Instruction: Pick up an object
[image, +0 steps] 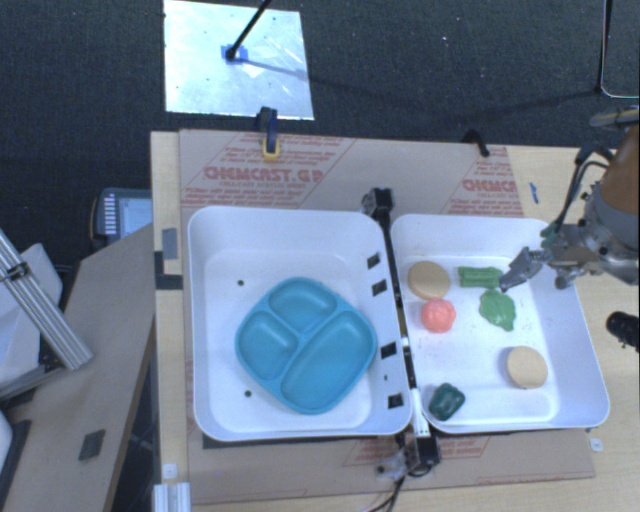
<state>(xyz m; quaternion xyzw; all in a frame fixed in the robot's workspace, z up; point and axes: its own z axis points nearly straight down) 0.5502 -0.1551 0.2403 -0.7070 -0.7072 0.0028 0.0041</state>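
Note:
The right bin (575, 345) holds several small items: a tan round piece (428, 278), a green oblong piece (480, 276), a leafy green piece (497, 307), a pink ball (438, 315), a second tan round piece (526, 366) and a dark green piece (446, 401). My gripper (542, 275) hangs over the bin's upper right part, just right of the green oblong piece and above the leafy one. Its fingers are spread open, with nothing between them.
The left bin (215, 300) holds a blue divided plate (305, 343). A black clip strip (392, 300) runs along the ridge between the bins. A cardboard sheet (300, 170) lies under both bins. A grey device (122, 213) sits at the far left.

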